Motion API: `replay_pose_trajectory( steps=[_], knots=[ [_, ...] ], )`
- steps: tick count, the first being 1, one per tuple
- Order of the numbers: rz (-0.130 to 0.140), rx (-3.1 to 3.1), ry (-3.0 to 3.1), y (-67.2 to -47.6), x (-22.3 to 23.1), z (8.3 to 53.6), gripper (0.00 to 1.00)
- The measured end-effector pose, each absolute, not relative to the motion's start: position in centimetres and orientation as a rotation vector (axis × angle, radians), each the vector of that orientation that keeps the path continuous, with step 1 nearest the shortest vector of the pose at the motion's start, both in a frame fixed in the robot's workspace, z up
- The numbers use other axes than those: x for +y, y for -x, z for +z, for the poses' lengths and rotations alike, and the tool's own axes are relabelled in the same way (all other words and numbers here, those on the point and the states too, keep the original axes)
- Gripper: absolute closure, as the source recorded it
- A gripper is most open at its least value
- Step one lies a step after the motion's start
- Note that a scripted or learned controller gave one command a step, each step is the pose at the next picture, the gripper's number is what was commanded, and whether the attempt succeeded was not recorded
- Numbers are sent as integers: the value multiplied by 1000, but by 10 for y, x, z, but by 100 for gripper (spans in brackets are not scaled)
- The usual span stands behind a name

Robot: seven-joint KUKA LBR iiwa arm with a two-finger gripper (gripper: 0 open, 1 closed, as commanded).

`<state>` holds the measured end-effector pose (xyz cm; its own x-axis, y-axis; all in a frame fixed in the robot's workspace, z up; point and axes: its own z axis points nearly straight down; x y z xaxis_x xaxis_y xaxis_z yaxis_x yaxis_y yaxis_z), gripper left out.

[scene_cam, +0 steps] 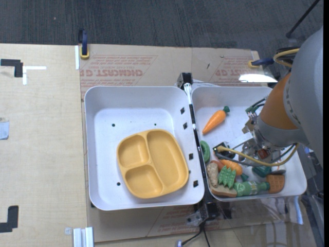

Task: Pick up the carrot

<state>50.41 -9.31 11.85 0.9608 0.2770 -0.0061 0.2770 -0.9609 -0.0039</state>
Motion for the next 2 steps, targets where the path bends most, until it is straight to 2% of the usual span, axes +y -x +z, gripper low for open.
replay_pose_trajectory(
  steps=[1, 2],
  knots=[
    [5, -559, 3090, -631, -24, 192, 0],
    [11, -545, 3092, -563, -43, 191, 0]
  ],
)
